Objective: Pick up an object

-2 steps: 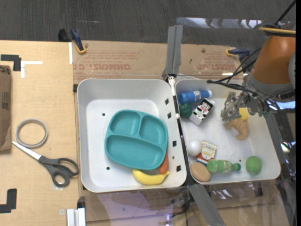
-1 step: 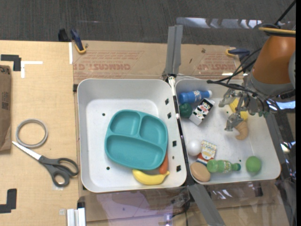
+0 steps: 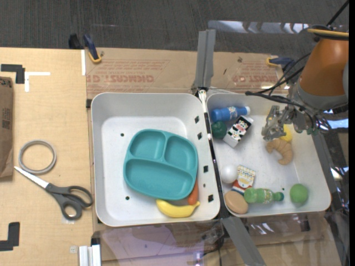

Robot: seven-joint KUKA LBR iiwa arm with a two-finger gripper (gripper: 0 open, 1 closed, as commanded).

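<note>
Camera view: gripper (image 3: 274,127) poised just above tan croissant toy (image 3: 279,150) in right bin (image 3: 320,170); finger state cannot be told; nothing lifted yet; grasp and lift judged outstanding.

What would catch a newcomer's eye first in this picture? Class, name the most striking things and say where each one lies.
The big teal divided plate fills the middle of the left bin, with a yellow banana peeking out below it. The right bin holds a scatter of small toys, among them a green bottle near the front. The gripper hangs over the back of that bin, and scissors lie on the bench to the left.
</note>
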